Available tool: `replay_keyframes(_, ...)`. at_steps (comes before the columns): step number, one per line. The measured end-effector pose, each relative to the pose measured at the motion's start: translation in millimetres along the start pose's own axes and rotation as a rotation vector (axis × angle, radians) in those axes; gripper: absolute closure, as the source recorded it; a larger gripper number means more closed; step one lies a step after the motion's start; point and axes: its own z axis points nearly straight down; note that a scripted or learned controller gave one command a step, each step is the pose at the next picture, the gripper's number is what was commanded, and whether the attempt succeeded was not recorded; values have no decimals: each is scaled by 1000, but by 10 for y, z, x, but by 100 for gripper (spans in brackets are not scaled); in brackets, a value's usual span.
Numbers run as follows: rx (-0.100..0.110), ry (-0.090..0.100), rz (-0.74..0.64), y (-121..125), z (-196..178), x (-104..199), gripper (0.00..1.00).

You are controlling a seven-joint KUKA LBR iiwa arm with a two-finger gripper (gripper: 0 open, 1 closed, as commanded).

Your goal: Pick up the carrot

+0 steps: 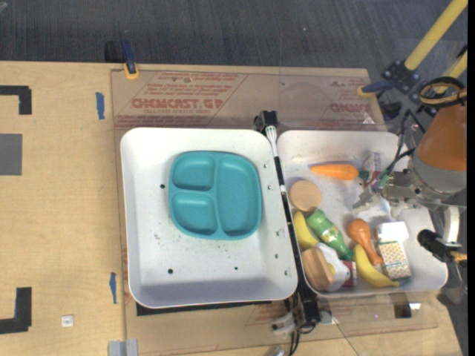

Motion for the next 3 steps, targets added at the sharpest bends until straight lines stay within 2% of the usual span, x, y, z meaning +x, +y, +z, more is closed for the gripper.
replay_keyframes(1,-18,-5,-64,-756,94,430,0)
replay_keyframes(2,-28,-13,-59,-730,-22,393,100)
replay_keyframes(3,-8,2,391,-861,-860,1146,100)
